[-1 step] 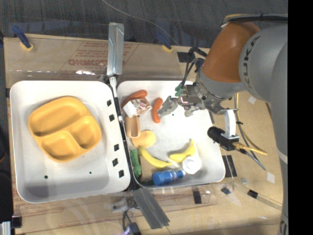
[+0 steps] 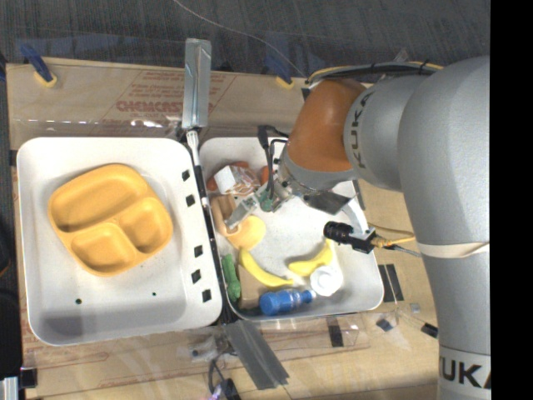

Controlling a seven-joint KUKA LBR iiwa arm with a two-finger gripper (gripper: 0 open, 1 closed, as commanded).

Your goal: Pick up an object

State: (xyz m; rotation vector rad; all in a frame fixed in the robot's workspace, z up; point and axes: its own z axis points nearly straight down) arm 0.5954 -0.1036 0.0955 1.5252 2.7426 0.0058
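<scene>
My gripper (image 2: pixel 242 212) reaches down into the left part of the right bin (image 2: pixel 360 283), under the orange wrist band. Its tip sits just above a pale yellow round piece (image 2: pixel 250 233) and beside a brown object (image 2: pixel 219 213) against the bin's left wall. A white and orange packet (image 2: pixel 231 178) lies just behind the gripper. A yellow banana (image 2: pixel 260 271) and a second yellow curved piece (image 2: pixel 311 263) lie toward the front. A blue bottle (image 2: pixel 281 301) with a white cap (image 2: pixel 326 281) lies along the front wall. I see nothing lifted off the bin floor.
The left bin (image 2: pixel 50 307) holds a yellow divided tray (image 2: pixel 108 217). A green item (image 2: pixel 231 275) lies along the right bin's left wall. A black cable plug (image 2: pixel 348 235) hangs off the arm over the right bin. The grey arm covers the bin's right side.
</scene>
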